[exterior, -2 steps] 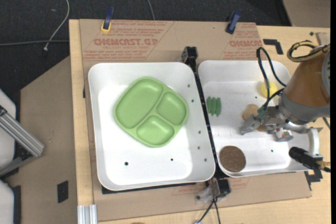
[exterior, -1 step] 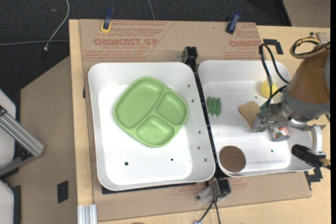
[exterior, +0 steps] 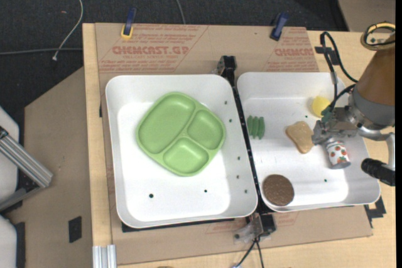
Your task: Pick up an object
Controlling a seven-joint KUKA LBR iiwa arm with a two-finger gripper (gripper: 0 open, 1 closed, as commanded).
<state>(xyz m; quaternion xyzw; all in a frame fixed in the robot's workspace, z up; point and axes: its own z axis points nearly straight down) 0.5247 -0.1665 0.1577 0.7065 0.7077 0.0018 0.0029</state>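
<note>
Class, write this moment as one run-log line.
arm: over right bin | gripper: beside tan object | nothing seen held | green tray: left bin

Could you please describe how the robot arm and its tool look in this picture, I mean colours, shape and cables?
The arm is a thick rounded column, orange-brown above and grey lower down near the wrist. Black cables run along its left side. The tool is a small grey metal assembly with dark parts.
</note>
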